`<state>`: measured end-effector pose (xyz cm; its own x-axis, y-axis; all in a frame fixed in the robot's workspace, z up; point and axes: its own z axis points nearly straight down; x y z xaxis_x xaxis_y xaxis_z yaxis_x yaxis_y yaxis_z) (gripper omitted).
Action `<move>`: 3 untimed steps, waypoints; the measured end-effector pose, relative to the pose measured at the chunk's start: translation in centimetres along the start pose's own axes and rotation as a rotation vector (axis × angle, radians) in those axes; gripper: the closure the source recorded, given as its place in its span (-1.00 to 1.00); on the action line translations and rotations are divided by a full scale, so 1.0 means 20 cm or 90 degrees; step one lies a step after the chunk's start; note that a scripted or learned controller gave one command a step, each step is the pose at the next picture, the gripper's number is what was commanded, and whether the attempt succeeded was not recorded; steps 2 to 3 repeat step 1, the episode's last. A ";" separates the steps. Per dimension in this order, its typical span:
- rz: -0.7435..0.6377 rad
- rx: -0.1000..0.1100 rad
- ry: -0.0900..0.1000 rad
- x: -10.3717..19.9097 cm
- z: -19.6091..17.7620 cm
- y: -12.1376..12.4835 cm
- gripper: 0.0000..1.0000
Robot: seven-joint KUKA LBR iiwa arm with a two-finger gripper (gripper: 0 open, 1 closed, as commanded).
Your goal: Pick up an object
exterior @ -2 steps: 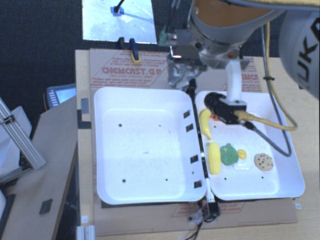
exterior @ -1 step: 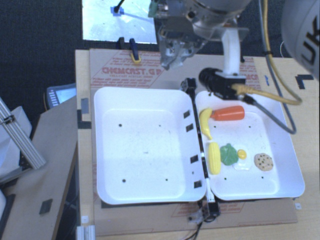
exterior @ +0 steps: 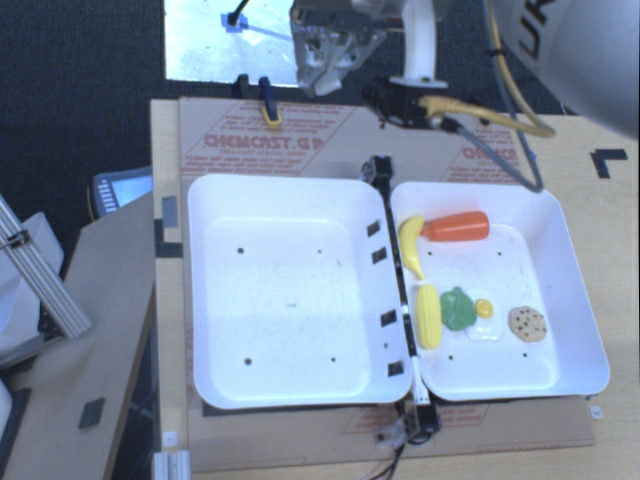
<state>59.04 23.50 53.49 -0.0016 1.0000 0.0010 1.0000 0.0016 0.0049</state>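
The right bin (exterior: 575, 298) holds several toy foods. An orange carrot (exterior: 456, 226) lies at its back, touching the top of a yellow banana (exterior: 411, 246) along the left wall. In front of these lie a corn cob (exterior: 428, 315), a green leafy piece (exterior: 459, 309), a small fried egg (exterior: 484, 311) and a cookie (exterior: 527, 323). My gripper (exterior: 322, 76) hangs high at the top of the camera view, behind the bins and above the back of the cardboard sheet. It is well away from all the foods, and nothing shows in it.
The left bin (exterior: 205, 298) sits beside the right one, joined by a black clip strip (exterior: 390, 288). Both rest on a cardboard sheet (exterior: 300, 143). Yellow and grey cables (exterior: 500, 123) trail behind the right bin. A tablet (exterior: 120, 193) and a metal bar (exterior: 45, 278) are at the left.
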 end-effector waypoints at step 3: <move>0.001 0.002 -0.001 -0.01 0.10 0.09 1.00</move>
